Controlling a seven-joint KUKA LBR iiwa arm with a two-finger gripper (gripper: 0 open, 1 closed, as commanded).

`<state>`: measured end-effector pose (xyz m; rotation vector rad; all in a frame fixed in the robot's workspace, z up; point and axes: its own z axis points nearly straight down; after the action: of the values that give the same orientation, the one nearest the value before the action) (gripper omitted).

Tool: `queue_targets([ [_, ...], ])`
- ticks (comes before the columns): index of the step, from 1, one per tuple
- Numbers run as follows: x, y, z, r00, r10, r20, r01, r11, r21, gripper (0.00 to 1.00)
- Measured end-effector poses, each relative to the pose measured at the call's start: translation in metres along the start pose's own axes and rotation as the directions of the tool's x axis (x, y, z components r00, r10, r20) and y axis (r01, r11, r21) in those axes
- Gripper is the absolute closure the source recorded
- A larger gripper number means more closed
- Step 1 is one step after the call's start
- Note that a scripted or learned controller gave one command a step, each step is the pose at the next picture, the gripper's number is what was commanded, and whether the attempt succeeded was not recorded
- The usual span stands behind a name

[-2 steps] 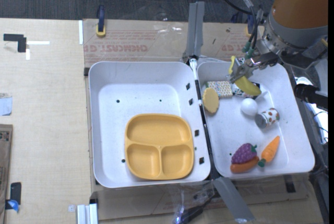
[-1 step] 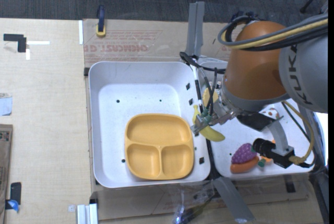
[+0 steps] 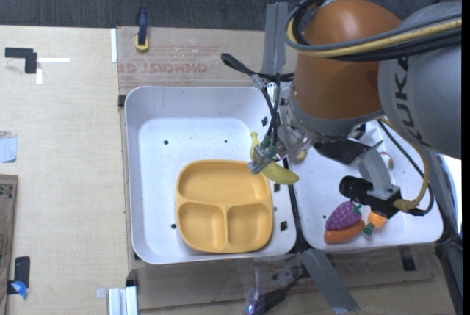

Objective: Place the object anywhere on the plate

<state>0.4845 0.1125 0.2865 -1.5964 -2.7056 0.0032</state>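
Observation:
A yellow divided plate lies in the left white bin, toward its front right. A yellow toy banana hangs just over the plate's upper right rim, next to the wall between the two bins. My gripper is shut on the banana, its fingers pinching the banana near the stem end. The big orange and grey wrist above hides most of the gripper body.
The right white bin holds a purple grape bunch, an orange piece under it and a small carrot. Cables loop off the wrist over the right bin. A clamp sits at the bench's back.

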Motion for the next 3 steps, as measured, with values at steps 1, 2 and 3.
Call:
queue_targets([
  [1,-0.001,0.0,-0.008,1.0,0.0,0.001,0.0,1.0,0.002,1.0],
  [2,-0.007,-0.011,0.052,0.987,-0.159,-0.001,0.159,0.987,0.001,1.0],
  [3,-0.095,-0.014,-0.051,0.999,-0.041,0.001,0.041,0.999,-0.001,1.0],
])
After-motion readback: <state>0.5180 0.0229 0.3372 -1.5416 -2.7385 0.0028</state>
